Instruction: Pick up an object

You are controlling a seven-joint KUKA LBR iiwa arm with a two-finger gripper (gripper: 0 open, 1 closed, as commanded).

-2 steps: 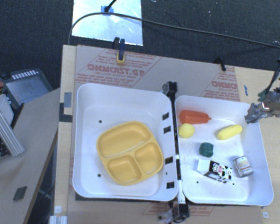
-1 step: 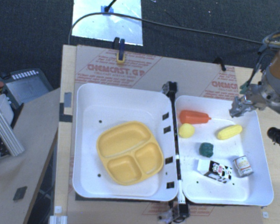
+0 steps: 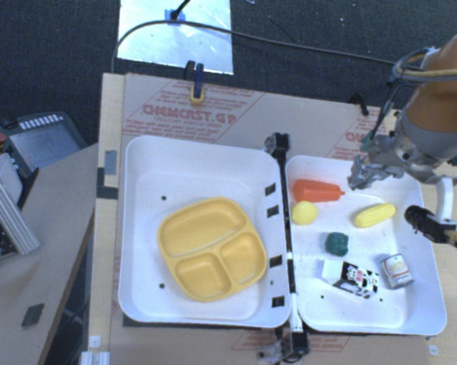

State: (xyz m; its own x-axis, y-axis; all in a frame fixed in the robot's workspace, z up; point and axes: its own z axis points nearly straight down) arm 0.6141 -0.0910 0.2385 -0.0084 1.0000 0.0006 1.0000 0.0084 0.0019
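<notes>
Dark carpet surrounds a cardboard-covered bench (image 3: 219, 109) that carries two shallow white bins side by side. No object is between the fingers; whichever piece is picked must come from the right bin (image 3: 431, 315), where six lie loose. Nearest the gripper (image 3: 359, 180) is an orange carrot (image 3: 317, 191), lying flat along the far side, tapered, smooth and glossy. Just beside it sits a round yellow ball (image 3: 304, 213); a yellow corn-like piece (image 3: 374, 215), a dark green lump (image 3: 336, 243), a black-and-white cow figure (image 3: 353, 278) and a small can (image 3: 396, 269) lie further toward the near wall. The gripper hangs over the bin's far edge, close to the carrot's thin end; whether its fingers stand apart or together cannot be told.

Risks, as judged: the carrot's taper and sheen may let it slide out of a pinch; a descent near the ball may knock it rolling. The left bin (image 3: 142, 210) holds a yellow divided tray (image 3: 211, 248).
</notes>
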